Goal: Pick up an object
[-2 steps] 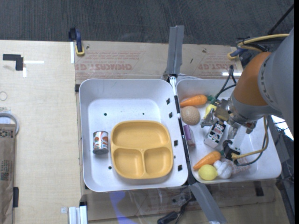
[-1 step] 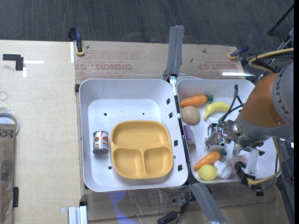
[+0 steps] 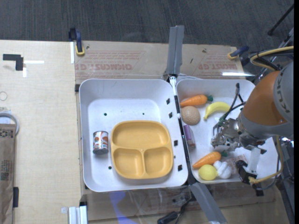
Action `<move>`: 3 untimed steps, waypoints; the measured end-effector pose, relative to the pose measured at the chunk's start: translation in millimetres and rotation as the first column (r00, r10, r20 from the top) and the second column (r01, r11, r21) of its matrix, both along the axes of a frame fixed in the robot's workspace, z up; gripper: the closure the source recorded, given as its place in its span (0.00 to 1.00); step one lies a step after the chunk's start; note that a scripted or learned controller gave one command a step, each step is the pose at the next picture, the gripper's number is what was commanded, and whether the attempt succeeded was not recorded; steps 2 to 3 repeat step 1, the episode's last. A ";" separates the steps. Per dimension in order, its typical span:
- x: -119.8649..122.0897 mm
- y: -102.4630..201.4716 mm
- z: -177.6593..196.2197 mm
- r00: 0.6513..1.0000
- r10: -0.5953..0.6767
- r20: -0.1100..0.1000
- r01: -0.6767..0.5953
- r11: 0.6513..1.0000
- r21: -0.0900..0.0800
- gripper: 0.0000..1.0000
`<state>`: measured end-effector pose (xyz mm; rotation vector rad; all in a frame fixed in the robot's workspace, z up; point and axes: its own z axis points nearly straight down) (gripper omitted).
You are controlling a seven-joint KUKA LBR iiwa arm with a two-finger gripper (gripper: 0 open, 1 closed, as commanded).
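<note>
The right bin [image 3: 243, 85] holds several toy foods. A carrot [image 3: 194, 100], a brown egg-shaped piece [image 3: 190, 115] and a banana [image 3: 216, 109] lie near its far side. A second carrot [image 3: 206, 159], a lemon [image 3: 208, 172] and a white garlic-like piece [image 3: 224, 170] lie near its front edge. A purple object [image 3: 188, 135] rests against the bin's left wall. My gripper [image 3: 222, 140] hangs low in the middle of this bin, just above the second carrot and below the banana. I see nothing held in it.
The left bin [image 3: 91, 97] carries a yellow divided plate [image 3: 141, 149] and a small can [image 3: 100, 142] to its left. A grey divider post [image 3: 175, 50] stands between the bins at the back. The arm's orange band [image 3: 261, 101] and cables crowd the right bin's right side.
</note>
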<state>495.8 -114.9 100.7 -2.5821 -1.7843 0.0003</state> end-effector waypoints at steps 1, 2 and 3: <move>19.9 80.2 172.2 1.000 0.026 -0.001 -0.026 1.000 -0.004 1.00; 19.9 80.2 172.2 1.000 0.026 -0.001 -0.026 1.000 -0.004 1.00; 19.9 80.2 172.2 1.000 0.026 -0.001 -0.026 1.000 -0.004 1.00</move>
